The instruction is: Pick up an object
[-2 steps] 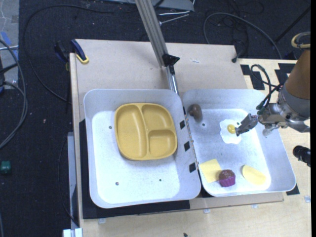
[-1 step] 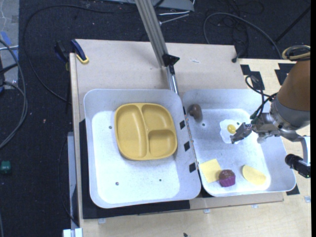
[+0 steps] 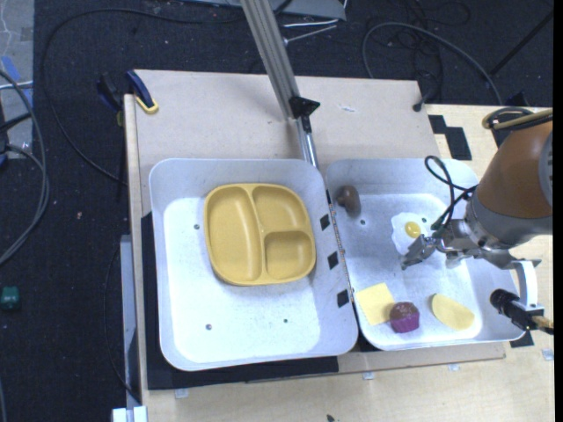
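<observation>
Purple toy (image 3: 404, 316) sits lowest in the right bin (image 3: 374, 209), a yellow square (image 3: 375, 302) at its nine o'clock and a yellow oval (image 3: 452, 311) at three. At twelve the gripper (image 3: 413, 255) hangs beside the fried-egg toy (image 3: 409, 230) — whether its grip is open I cannot tell. Approach stage, I'd judge — next a descent onto the egg; no writing is legible.

Five small things lie in the right bin (image 3: 369, 337). A brown, rounded lump (image 3: 349, 200) sits near its upper left corner. A white piece with a yellow centre, like a fried egg (image 3: 409, 229), lies near the middle. Along the lower edge lie a pale yellow square slab (image 3: 375, 303), flat, a purple rounded object (image 3: 405, 316) just beside it, and a yellow oval piece (image 3: 452, 311) further right.
</observation>
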Controlling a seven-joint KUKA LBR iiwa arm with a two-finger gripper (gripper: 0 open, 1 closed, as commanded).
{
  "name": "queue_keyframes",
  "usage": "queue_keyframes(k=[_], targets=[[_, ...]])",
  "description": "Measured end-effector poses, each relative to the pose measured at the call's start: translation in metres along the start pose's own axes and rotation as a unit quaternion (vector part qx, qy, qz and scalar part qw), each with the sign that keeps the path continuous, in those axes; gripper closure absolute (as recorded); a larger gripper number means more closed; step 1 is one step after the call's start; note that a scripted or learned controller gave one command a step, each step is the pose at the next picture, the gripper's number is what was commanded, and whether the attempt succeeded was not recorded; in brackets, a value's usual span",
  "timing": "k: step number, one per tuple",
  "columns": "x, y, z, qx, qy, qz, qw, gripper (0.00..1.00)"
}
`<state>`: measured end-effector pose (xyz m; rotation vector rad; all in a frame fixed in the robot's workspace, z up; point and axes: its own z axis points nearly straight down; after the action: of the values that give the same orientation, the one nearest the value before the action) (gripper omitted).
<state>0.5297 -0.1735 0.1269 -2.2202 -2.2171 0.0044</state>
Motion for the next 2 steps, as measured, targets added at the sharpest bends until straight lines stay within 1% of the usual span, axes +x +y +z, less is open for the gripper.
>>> queue_keyframes(k=[1, 2], targets=[[0.000, 0.001, 0.034, -0.004, -0.001, 0.000, 1.0000, 0.00], [-0.001, 0.002, 0.022, -0.006, -0.002, 0.000, 1.0000, 1.00]])
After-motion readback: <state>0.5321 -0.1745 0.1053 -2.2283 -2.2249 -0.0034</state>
